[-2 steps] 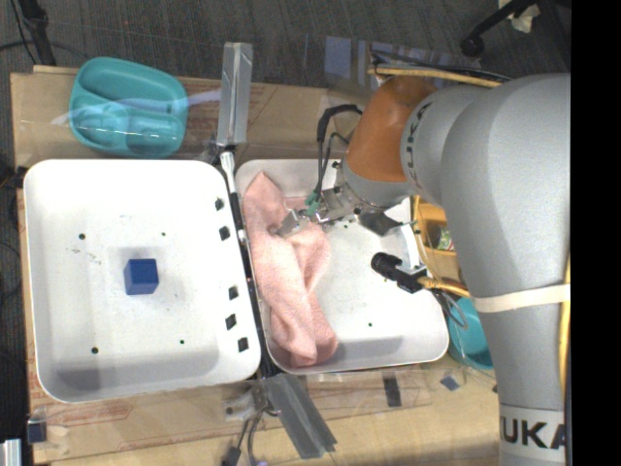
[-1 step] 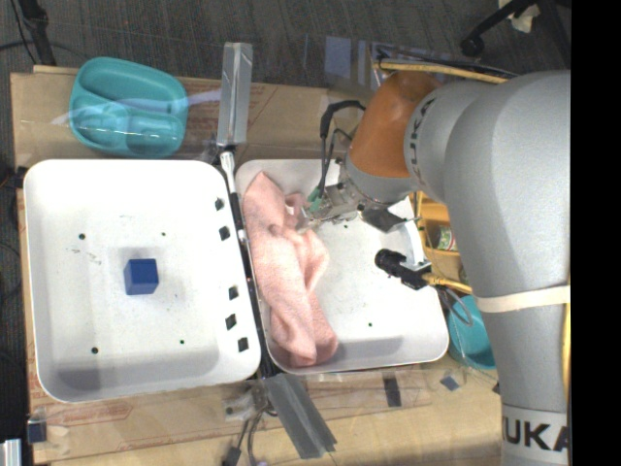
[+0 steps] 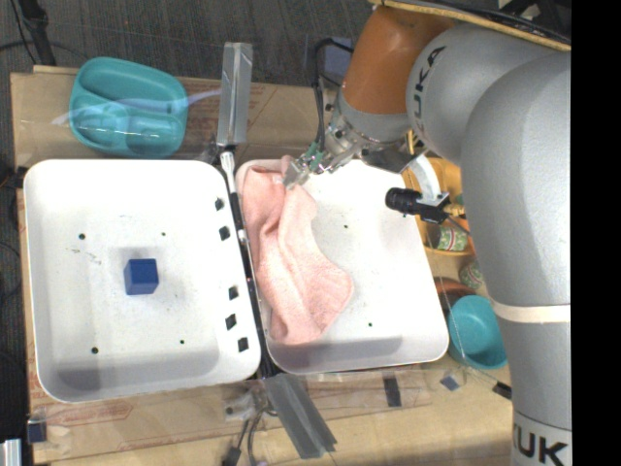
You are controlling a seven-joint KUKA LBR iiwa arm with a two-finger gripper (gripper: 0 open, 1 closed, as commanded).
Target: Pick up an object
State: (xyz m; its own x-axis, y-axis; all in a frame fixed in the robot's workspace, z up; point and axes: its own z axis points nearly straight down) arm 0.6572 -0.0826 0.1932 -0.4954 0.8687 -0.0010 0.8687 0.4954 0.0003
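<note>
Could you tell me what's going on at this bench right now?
The grey arm reaches in from the right, with its gripper at the upper corner of a pink cloth in the right bin. The cloth's top edge appears pinched and lifted. A blue cube sits untouched in the left bin.

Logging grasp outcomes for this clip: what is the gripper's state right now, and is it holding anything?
Gripper: at the top edge of the pink towel in the right bin; open or shut cannot be told, and neither can a grasp.

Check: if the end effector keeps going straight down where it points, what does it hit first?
Most likely the pink towel: the end effector sits at its upper corner in the right bin. Depth is unclear from this slant.
</note>
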